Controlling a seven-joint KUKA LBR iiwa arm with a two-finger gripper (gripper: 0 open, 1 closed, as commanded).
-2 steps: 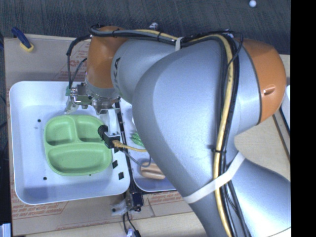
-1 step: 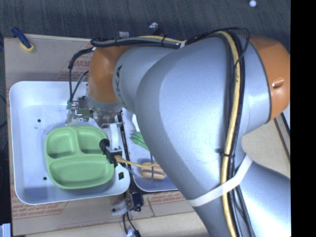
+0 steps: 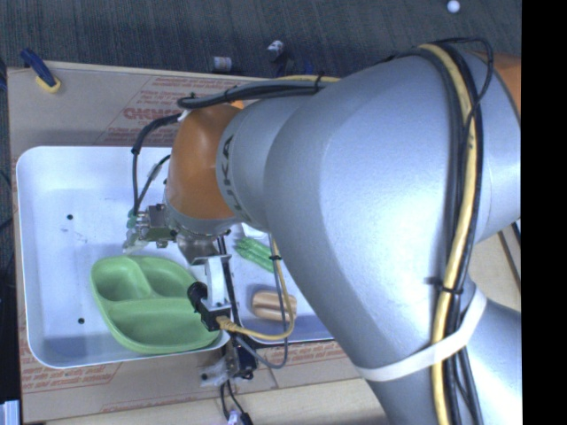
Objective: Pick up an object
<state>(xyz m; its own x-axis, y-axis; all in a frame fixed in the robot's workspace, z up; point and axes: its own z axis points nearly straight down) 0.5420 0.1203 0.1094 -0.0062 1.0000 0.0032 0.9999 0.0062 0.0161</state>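
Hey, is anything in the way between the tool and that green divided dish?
Nothing visible is. The tool hangs right at the far rim of the green divided dish, in the same white bin. The tan object lies off to the dish's right, out of the path.

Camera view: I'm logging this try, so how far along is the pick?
Done: the approach; the arm reaches over the left bin, its wrist low beside the green divided dish. In hand: lining up for a grasp, it seems; which thing it aims at is hidden. Left: grasp and lift; the dish and the tan roll lie on the bin floor.
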